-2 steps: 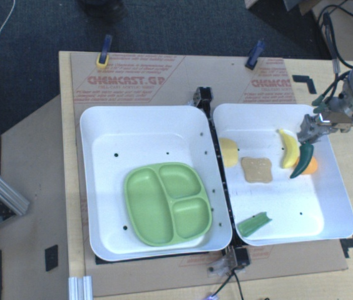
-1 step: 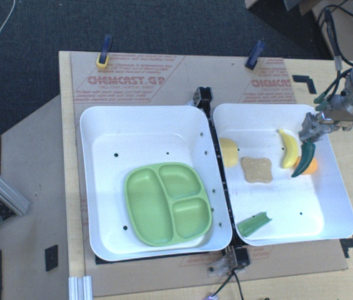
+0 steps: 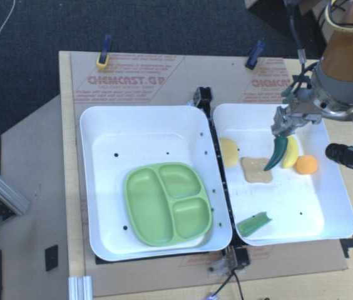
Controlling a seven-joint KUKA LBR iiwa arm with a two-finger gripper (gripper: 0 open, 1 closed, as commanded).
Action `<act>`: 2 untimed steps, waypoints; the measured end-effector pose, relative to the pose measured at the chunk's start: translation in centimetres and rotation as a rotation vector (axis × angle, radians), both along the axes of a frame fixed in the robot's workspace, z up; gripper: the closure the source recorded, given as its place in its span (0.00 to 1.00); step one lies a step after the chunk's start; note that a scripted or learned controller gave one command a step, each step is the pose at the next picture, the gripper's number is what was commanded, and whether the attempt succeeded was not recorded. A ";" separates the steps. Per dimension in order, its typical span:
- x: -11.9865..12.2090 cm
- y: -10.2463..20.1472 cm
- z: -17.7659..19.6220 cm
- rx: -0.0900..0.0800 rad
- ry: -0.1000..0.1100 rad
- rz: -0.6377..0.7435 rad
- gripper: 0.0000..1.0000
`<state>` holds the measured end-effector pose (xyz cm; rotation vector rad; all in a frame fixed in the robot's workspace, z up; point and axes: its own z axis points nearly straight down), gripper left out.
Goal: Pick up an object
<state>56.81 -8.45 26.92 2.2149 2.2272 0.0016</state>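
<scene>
My gripper [image 3: 282,132] hangs over the right bin [image 3: 327,227], in its upper middle. A dark green, pepper-shaped object [image 3: 276,155] dangles from the fingers, with its top end pinched between them and its tip slanting down to the left. Just right of it lie a yellow piece [image 3: 292,152] and a small orange ball [image 3: 306,164]. A tan flat piece [image 3: 256,169] sits below the green tip. Against the bin's left wall rests a pale yellow object [image 3: 228,152]. Near the front edge lies a light green strip [image 3: 253,224].
The left bin [image 3: 101,136] holds a green divided plate [image 3: 167,202] in its lower half. A black clip [image 3: 203,96] joins the bins at the back. The grey arm with its orange band [image 3: 345,36] enters from the upper right.
</scene>
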 end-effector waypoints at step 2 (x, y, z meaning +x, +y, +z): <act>1.3 10.2 -1.9 0.001 0.001 0.000 1.00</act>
